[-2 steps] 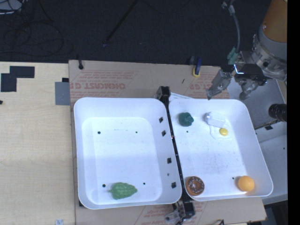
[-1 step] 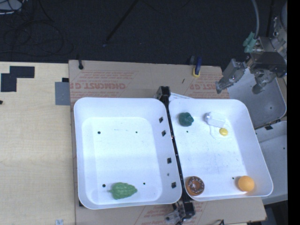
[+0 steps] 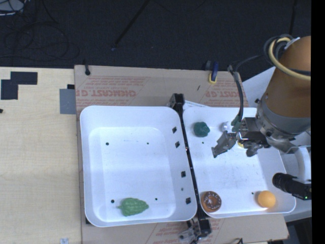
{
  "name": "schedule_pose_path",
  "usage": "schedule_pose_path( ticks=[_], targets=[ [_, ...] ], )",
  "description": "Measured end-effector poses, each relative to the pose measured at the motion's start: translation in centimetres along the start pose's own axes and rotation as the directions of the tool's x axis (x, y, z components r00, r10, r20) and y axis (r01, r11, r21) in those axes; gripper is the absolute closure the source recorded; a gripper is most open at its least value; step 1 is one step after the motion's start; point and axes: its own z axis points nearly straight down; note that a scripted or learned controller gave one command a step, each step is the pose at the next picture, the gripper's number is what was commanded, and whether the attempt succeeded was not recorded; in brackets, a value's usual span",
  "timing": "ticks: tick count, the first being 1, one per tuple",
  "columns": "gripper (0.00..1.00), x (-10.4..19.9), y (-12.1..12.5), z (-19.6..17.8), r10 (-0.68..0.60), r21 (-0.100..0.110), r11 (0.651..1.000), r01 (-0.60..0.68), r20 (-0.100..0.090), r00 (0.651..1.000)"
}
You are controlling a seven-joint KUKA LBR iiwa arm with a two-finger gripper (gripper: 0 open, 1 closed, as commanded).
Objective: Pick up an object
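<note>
i have the gripper (image 3: pixel 234 145) hanging over the right bin (image 3: pixel 238 184), its fingers spread apart with nothing between them, i judge so it can come down on a target. the nearest candidate is the teal lump (image 3: pixel 201 129), small, rounded and knobbly, lying just beyond the fingers toward the divider (image 3: pixel 184 146).

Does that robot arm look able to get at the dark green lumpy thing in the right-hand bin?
Probably yes. The gripper hangs over the right white bin, and the dark green lumpy object lies apart from the other things, with bare bin floor between it and the gripper.
</note>
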Motion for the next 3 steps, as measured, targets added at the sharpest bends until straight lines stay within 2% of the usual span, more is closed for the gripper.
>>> schedule_pose_path(
  ticks=[1, 2, 3],
  targets=[
    [0.00, -1.0, 6.5, 15.1, -0.003, -0.011, 1.000, 0.003, 0.000, 1.000],
    [0.00, 1.7, 13.9, 14.9, -0.007, -0.022, 1.000, 0.007, -0.001, 1.000],
    [0.00, 9.5, 10.3, 15.0, -0.009, -0.014, 1.000, 0.009, -0.002, 1.000]
  ],
)
